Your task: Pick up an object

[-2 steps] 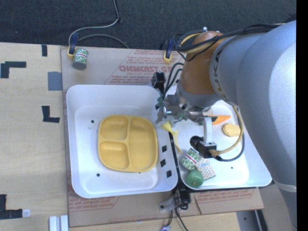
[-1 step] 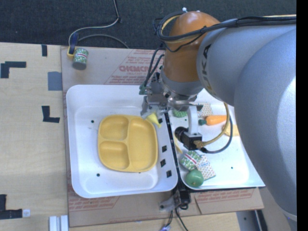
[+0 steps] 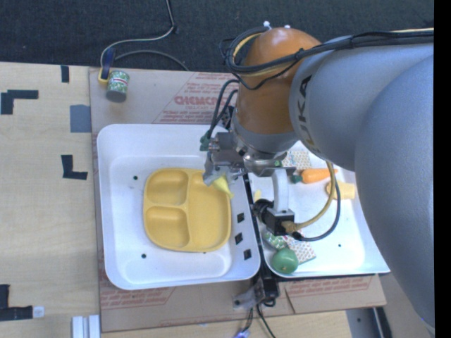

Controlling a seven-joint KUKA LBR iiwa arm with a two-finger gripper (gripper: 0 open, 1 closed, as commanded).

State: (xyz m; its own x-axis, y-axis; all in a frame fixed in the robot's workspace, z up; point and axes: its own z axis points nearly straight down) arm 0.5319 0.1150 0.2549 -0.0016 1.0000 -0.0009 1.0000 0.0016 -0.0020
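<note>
Yellow divided tray (image 3: 187, 210) in white left bin (image 3: 113, 189); green ball (image 3: 285, 260), orange carrot-like piece (image 3: 315, 176) in white right bin (image 3: 352, 252); pale wood worktop (image 3: 42, 224).

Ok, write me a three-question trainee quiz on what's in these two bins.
1. True or false: the yellow divided plate lies in the left bin.
2. Which bin holds the green ball? A) left B) right
3. Fill in: the small can stands on the ____ outside the bins.

Key: 1 true; 2 B, at the right bin's near edge; 3 cardboard.
</note>
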